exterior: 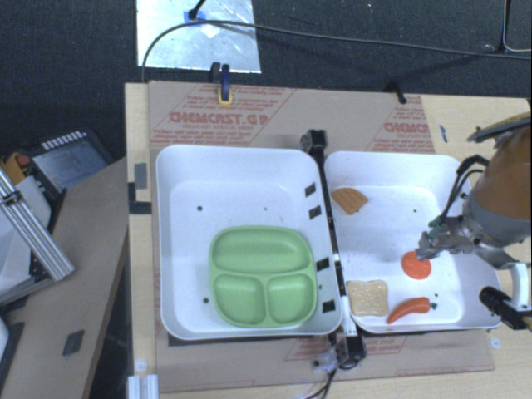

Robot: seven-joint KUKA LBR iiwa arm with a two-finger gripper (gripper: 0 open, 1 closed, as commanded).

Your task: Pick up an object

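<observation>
Two white bins share the table, and over the right one the claw, grip state unclear, hovers touching a tomato.

Dark carpet floor, shiny metal sheet, brown cardboard-covered bench.

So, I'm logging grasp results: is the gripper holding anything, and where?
Cannot be told: the gripper sits right above the round orange-red toy tomato, but the contact is hidden.

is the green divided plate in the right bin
No, the green divided plate lies in the left bin; the right bin holds the food items.
</observation>
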